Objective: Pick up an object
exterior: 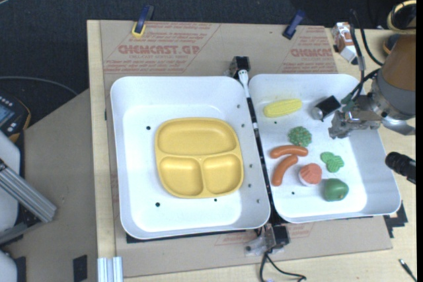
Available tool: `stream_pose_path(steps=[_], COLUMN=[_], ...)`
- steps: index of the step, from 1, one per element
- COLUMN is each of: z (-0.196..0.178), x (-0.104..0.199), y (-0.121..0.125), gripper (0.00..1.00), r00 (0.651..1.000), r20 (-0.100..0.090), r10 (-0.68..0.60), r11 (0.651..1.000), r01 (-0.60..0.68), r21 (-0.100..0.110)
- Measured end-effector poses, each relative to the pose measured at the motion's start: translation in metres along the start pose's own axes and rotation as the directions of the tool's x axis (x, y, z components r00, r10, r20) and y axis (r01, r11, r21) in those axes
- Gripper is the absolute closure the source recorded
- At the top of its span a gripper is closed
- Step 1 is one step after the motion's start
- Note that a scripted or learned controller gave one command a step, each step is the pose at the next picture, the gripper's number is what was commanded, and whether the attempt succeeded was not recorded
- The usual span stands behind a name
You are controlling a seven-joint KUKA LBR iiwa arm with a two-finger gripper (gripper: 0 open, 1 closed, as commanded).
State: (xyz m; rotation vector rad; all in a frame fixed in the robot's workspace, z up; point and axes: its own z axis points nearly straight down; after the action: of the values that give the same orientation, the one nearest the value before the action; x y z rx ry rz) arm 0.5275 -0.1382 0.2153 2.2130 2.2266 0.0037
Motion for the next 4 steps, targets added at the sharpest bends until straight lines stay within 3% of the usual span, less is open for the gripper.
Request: stream_pose_path(steps=[1,3,4], z=[0.007,-0.018,-0.002], x=[0.053,0.158,0.163], y=[0.025,0.076,0.077], gripper=[1.00,1.00,1.00], r00=[1.000,1.000,1.000], r20=[-0.001,-0.002,0.000], r10=[-0.001,-0.001,0.005], r11=[1.000,1.000,1.000], r01=[0.001,0.001,-0.005], r21=[0.000,-0.002,0.007])
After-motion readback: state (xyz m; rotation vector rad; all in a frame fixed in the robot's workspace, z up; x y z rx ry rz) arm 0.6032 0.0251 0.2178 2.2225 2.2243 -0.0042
